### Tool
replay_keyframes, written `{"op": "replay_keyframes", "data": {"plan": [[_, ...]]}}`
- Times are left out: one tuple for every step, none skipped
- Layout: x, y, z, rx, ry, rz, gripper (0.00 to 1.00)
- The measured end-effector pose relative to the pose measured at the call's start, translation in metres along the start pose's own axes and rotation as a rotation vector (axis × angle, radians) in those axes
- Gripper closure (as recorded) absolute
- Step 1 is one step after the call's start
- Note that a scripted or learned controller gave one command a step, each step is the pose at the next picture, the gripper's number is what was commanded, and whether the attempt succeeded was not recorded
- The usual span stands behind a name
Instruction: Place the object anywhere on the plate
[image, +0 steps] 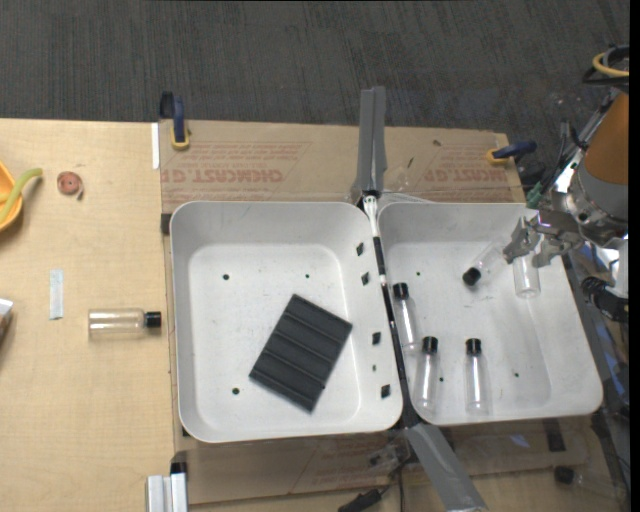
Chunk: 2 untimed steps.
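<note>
Nearest the camera, the left bin (190, 400) holds a dark ribbed plate (301, 352), lying flat and turned at a slant toward the bin's front right. In the right bin (560, 400), two clear vials with black caps (428, 370) (474, 372) lie side by side near the front wall, and a third (404, 312) lies close against the divider between the bins. Farther back in that bin, a fourth vial (484, 264) lies tilted, its black cap pointing toward the bin's middle. My gripper (527, 262) hangs over the bin's back right part, just beside that tilted vial, with something clear at its tip; whether my fingers are apart or together, I cannot tell. Out on the wooden bench (80, 400), well left of both bins, another capped vial (124, 321) lies on its side.
</note>
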<state>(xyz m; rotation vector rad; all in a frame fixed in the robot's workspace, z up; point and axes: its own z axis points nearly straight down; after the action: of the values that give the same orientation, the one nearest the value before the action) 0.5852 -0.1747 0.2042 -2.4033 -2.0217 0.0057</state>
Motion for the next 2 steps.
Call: {"op": "replay_keyframes", "data": {"plan": [[-0.001,0.075,-0.111,-0.002,0.0,-0.015,1.0],[0.015,-0.024,-0.068,0.0,0.001,-0.267,1.0]]}}
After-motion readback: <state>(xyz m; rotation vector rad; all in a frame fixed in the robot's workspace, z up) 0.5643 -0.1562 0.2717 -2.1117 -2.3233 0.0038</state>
